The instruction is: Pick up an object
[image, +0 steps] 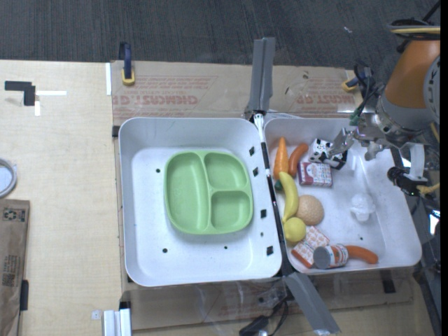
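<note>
The gripper [348, 143] is seen over the far part of the right bin [399, 219], just beside a small black-and-white toy [323, 150]; whether its fingers are spread or pressed together cannot be told. No object is seen between them, so the pick is judged not yet made. The toy is taken as the likely target, being nearest the gripper.

For a clean pick, the gripper is best lowered straight over the toy and closed across its narrow side, so that the red-and-white packet [316, 174] just in front of it is not caught as well.

The bin is crowded on its left side: an orange carrot [281, 157] and a red pepper [297, 157] lie by the dividing wall, with a banana [288, 194], a round bun [310, 209] and a lemon [295, 229] nearer. A can [326, 256] and a second carrot [362, 255] lie at the near edge. A green divided plate [208, 191] sits in the left bin [140, 208], well apart.
</note>
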### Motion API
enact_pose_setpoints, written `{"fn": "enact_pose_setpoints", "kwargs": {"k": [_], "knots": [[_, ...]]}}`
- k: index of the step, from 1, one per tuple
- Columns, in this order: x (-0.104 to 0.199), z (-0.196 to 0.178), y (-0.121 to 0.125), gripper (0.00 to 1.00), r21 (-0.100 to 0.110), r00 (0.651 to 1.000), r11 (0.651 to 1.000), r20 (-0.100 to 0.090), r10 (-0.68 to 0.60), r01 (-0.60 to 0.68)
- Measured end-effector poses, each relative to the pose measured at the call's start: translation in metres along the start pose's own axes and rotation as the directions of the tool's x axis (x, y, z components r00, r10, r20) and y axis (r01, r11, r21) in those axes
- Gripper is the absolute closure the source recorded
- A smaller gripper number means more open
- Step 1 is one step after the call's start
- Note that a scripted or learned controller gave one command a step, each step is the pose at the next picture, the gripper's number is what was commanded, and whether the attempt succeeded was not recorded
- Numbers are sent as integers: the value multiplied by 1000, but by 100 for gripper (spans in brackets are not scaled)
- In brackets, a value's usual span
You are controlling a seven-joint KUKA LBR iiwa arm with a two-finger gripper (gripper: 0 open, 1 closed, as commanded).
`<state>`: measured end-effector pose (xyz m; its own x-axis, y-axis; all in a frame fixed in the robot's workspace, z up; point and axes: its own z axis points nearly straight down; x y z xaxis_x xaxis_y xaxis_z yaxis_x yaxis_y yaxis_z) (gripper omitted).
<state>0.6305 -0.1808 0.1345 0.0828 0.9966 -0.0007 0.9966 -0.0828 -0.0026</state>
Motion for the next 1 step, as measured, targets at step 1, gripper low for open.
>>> {"fn": "enact_pose_setpoints", "kwargs": {"k": [1], "knots": [[31, 22, 10, 0, -22, 1000, 999, 6, -26, 26]]}}
